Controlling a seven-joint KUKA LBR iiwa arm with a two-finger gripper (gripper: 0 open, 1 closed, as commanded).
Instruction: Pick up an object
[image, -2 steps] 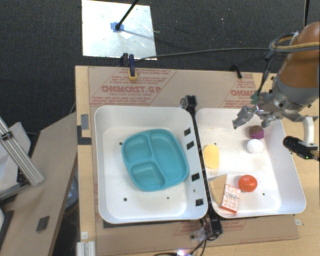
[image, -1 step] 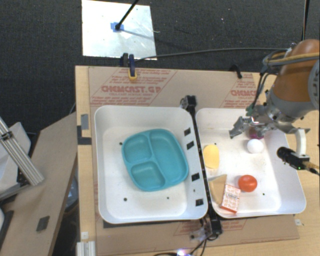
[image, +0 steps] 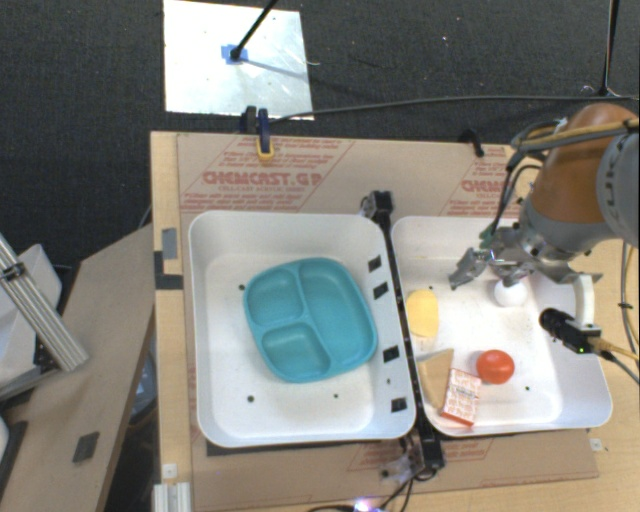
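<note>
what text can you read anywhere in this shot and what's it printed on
"CHEMCAST GP" in red, on the brown protective sheet behind the left bin.
The same red print repeats on the sheet at right, partly cut off by the arm.
Red and white packet in the right bin: print too small to read.

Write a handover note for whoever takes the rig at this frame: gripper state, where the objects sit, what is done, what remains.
Gripper: over the back of the right bin, above a small white object; grip state unclear, nothing seen between its fingers.
Right bin also holds a yellow item, a tan wedge, a red-and-white packet and a red tomato-like ball.
Left bin: teal divided plate.
Done: no pick evident.
Left: grasp and lift one object.
</note>
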